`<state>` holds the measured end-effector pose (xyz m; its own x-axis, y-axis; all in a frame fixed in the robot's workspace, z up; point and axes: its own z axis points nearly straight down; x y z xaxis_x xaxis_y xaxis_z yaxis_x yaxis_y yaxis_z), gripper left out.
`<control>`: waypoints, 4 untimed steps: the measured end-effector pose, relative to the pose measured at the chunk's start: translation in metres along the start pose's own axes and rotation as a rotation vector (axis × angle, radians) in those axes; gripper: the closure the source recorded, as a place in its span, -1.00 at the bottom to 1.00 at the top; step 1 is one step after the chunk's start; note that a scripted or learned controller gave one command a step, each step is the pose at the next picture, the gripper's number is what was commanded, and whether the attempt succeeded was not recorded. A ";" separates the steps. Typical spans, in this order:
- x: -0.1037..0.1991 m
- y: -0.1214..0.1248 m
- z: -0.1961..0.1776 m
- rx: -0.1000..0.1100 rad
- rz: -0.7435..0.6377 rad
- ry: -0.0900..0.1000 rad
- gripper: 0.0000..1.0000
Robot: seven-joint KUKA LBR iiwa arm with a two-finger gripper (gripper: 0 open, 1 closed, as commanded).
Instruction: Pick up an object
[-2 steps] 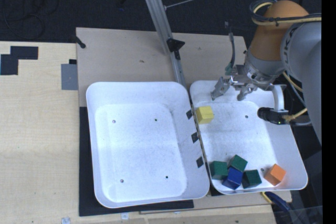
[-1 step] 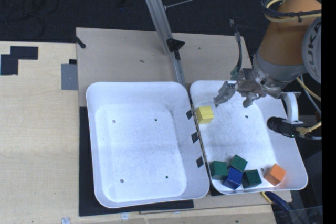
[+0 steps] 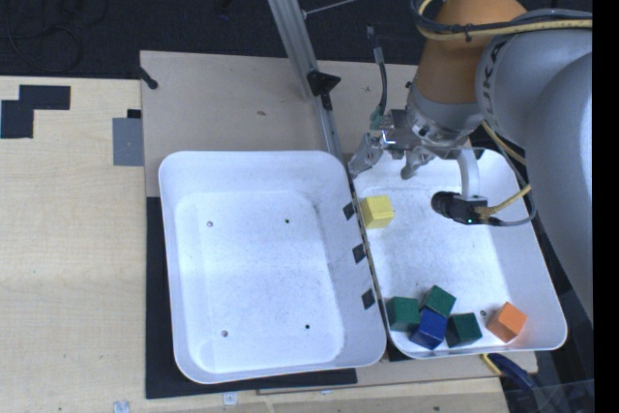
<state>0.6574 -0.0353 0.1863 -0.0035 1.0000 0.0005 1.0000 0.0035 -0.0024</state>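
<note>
1. The grey arm's two-finger gripper [image 3: 387,153] hangs over the far end of the right shallow white plastic bin [image 3: 522,280], fingers spread with nothing between them.
2. A small yellow cube [image 3: 376,211] lies just below the gripper, apart from it, near that bin's left wall.
3. Green, blue and orange blocks [image 3: 455,317] cluster at that bin's near end.

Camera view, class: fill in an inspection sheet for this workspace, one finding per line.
Surface: left bin and right bin side by side on the bench.
Job's things: yellow cube near the divider; green, blue and orange cubes at the right bin's near end.
Clutter: nothing seen.
Grippers: gripper above the right bin's far end, holding nothing.
Cables: cable by the wrist.
Surroundings: metal rail behind the bins.
</note>
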 end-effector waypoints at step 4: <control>-0.114 -0.094 -0.046 -0.008 0.001 -0.001 -1.00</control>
<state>0.5637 -0.1499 0.2320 -0.0027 1.0000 -0.0005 1.0000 0.0027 0.0054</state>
